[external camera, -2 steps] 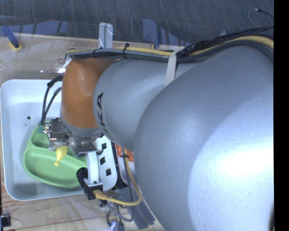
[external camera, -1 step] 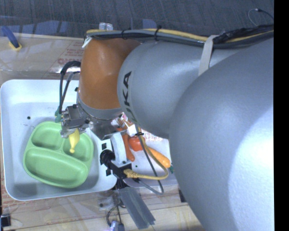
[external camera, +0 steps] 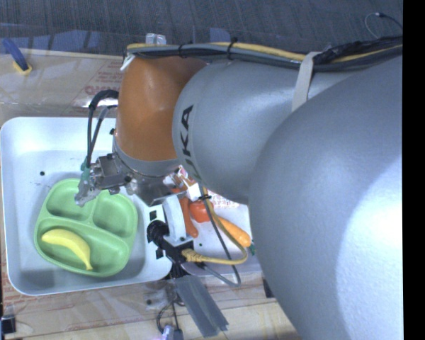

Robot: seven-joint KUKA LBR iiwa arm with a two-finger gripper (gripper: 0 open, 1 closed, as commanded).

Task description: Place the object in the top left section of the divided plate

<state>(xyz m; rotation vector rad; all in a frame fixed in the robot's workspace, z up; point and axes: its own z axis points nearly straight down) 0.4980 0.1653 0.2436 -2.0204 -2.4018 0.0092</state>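
Over the left white bin (external camera: pixel 21 190) we see the gripper (external camera: pixel 85 190) hanging above the upper left section of the green divided plate (external camera: pixel 120 222); whether it grips anything we cannot tell. A yellow banana (external camera: pixel 67 245) lies in the plate's long lower section (nearest us). An orange carrot-like object (external camera: pixel 230 231) sits in the right bin, beneath the grey arm (external camera: pixel 283 176)

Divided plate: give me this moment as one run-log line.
plate: green divided plate in left white bin | banana in bottom section | tool over top left section | grasp: cannot tell
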